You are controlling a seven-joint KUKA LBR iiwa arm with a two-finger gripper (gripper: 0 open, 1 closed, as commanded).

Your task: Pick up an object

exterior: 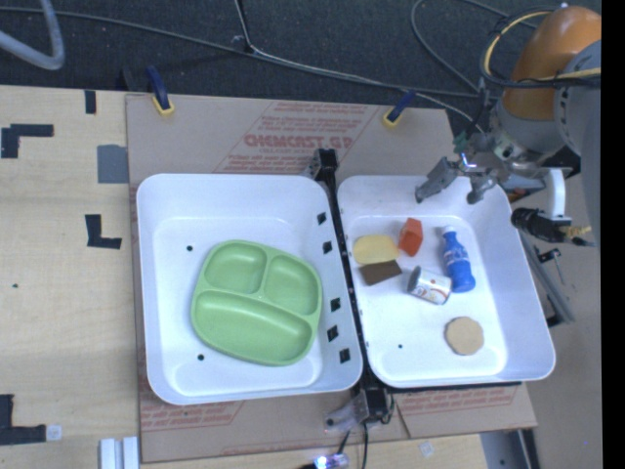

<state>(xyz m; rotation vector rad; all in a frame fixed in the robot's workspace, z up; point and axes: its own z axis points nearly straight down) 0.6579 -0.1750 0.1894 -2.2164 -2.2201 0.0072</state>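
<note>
Looking down at a slant on a bench, the camera shows two shallow white bins side by side on a sheet of brown cardboard (273,140). The left bin (161,203) contains a light green divided plate (257,302) with three compartments, lying flat near the bin's middle. The right bin (522,350) contains six small objects: a pale yellow sponge (375,249) touching a dark brown block (381,273) just below it, an orange-red block (411,235) to their right, a blue bottle (455,259) further right, a small silver and white can (428,287) lying on its side beside the bottle's lower end, and a round tan cookie-like disc (465,336) set apart near the bin's lower right. The grey arm with its orange band (552,47) reaches in from the right, and its gripper (459,186) hovers over the upper edge of the right bin, fingers spread apart with nothing between them, well above and apart from the objects.
</note>
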